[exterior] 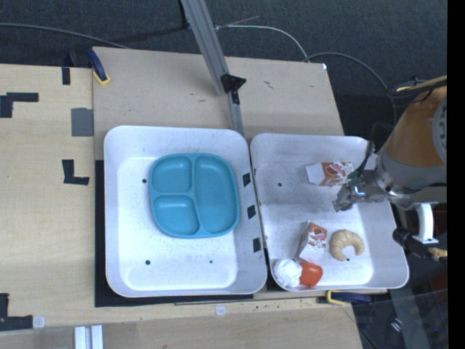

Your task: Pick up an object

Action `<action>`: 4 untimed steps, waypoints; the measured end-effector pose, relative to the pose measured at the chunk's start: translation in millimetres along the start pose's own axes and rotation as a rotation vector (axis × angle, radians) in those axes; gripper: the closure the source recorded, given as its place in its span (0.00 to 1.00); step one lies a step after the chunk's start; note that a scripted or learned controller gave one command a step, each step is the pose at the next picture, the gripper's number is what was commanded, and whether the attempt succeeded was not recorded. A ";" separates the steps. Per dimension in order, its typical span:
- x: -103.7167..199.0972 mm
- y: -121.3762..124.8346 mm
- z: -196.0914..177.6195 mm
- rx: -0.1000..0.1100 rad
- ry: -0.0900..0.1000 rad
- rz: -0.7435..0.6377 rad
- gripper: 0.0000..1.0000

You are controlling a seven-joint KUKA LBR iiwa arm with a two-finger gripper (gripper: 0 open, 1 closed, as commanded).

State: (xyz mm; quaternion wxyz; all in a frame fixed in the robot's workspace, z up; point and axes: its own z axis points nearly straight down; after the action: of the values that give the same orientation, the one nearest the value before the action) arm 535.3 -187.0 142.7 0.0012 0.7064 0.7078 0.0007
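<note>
Two shallow white bins sit side by side on a wooden bench [182, 86]. The left bin [127, 267] holds a teal plate [195, 195] with three compartments, lying flat near the middle of the bin, a little toward its far side. The right bin [290, 158] holds several small things. A white and red-brown packet [328, 173] lies toward the far right part of that bin. A second small packet [314, 240], also white with red-brown print, lies nearer the front, and just beside it on the right is a tan croissant [346, 243], curved with its ends pointing toward the front. At the front edge of the right bin, a white wad [288, 271] and a red piece [311, 274] lie touching each other, close below the second packet. The arm [418, 140] comes in from the right, its orange band showing above the grey wrist, and reaches over the right rim of the right bin. The gripper [347, 195] is low over the right bin, just beside the far packet on its front right side and behind the croissant. Its metal tip is small and blurred, so whether it is spread or closed cannot be told, and nothing can be seen held in it. A grey metal bar [207, 38] runs at a slant from the far side down to the gap between the two bins.
</note>
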 end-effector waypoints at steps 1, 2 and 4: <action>2.1 6.2 -62.2 -0.003 -0.001 -0.001 1.00; 3.7 2.4 -106.2 -0.001 -0.001 0.000 1.00; 119.2 15.2 -83.7 0.005 0.002 -0.005 1.00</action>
State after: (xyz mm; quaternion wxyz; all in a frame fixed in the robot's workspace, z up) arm 550.1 -67.7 226.3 -0.0012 0.7046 0.7096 -0.0002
